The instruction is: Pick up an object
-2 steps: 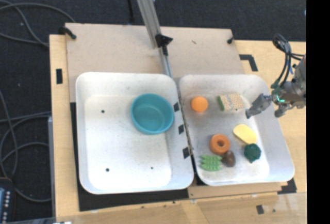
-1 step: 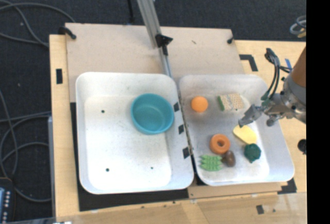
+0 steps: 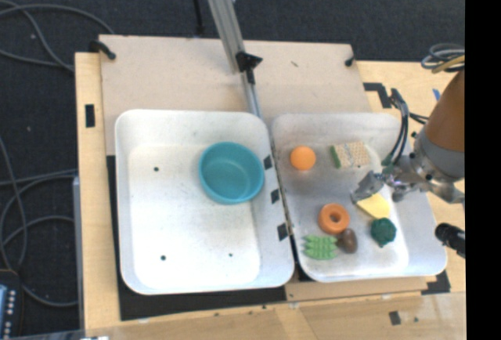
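Gripper: the two-finger gripper [image 3: 374, 188] hangs over the right bin, its metal fingers slanting down and toward the view's left from the grey wrist; whether they stand apart or together cannot be told here, and nothing is plainly seen between them.
Arm: the arm [image 3: 448, 131], orange-banded above a grey wrist, enters from the view's right, with dark cables looping beside it.
Yellow wedge: a pale yellow wedge [image 3: 376, 207] lies just beneath the gripper tips, its upper edge partly covered by them; contact cannot be made out.
Green lump: a dark green object [image 3: 383, 232] sits near the wedge, on the camera's side of the gripper.
Orange ring: an orange ring [image 3: 334, 218] lies to the gripper's left in the view, a little nearer the camera.
Brown object: a small brown object [image 3: 347, 240] rests just beside the ring, touching or almost touching it.
Green toy: a light green ridged piece [image 3: 319, 247] lies against the brown object, further left.
Sponge block: a speckled block with a green edge [image 3: 348, 154] lies beyond the gripper, toward the bin's far wall.
Orange ball: an orange ball [image 3: 303, 158] sits further left of the block.
Right bin: the white bin [image 3: 417, 256] holds all of these.
Left bin: the neighbouring bin [image 3: 141, 252] holds a teal bowl [image 3: 231, 172], well apart from the gripper.
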Controlling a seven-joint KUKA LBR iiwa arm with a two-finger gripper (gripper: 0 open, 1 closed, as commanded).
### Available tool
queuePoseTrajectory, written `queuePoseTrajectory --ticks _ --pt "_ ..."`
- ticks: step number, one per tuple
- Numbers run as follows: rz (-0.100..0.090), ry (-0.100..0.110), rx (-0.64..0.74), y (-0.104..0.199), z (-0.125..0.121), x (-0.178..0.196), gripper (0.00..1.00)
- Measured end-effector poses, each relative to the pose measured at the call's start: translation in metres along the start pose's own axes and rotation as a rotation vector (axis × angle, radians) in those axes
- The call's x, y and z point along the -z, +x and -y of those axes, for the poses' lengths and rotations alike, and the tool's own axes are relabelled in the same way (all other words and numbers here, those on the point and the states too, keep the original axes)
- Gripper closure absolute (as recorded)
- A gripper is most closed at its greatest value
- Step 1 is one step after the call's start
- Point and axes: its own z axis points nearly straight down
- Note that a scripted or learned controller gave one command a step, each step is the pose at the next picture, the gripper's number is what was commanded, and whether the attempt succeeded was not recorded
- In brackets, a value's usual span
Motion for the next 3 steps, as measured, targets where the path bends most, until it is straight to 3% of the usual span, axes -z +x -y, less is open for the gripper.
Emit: queuePoseTrajectory --ticks 1,2,3 --pt "-0.001 0.002 0.000 0.003 0.010 -0.057 0.00" --pt "-0.002 -0.008 -0.002 0.003 0.006 -0.043 1.00" --pt "0.000 -0.007 0.001 0.001 0.015 0.009 1.00"
